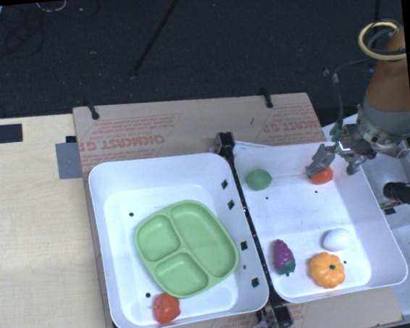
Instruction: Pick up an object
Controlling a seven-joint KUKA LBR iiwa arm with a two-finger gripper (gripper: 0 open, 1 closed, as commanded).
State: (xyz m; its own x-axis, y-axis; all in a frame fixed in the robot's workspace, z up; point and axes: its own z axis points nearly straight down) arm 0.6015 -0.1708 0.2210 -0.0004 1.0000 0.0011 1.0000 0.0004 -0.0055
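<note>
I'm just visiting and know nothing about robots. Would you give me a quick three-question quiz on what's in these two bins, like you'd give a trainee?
1. True or false: the green divided plate lies in the left bin.
2. Which thing sits closest to the gripper? A. orange pumpkin B. red-orange ball C. purple toy
3. Fill in: beside the plate's lower corner, near the left bin's front wall, lies a red ____.

Key
1. True.
2. B; it lies at the back of the right bin, right by the gripper.
3. Tomato, or a similar round red toy.
</note>
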